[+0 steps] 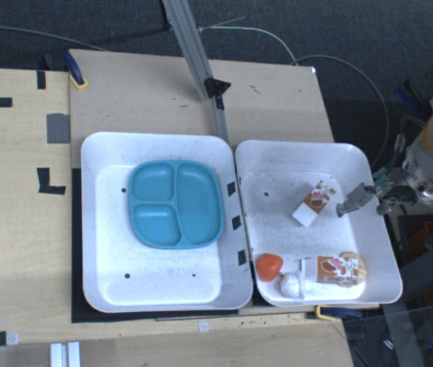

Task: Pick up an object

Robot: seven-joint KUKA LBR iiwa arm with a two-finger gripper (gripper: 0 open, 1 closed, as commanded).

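Orange ball [269, 265] beside blurred packet [340, 269] — tool [354, 199] indistinct.

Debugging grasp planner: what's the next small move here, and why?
Probably move the gripper left and down over the small carton: it sits at the right bin's right rim, holding nothing, and that carton lies nearest, apart from other items.

Shallow white left bin [102, 228] holding a teal three-compartment plastic plate [176, 204]; grey metal pole [190, 37] slanting over tan wooden bench [17, 205].
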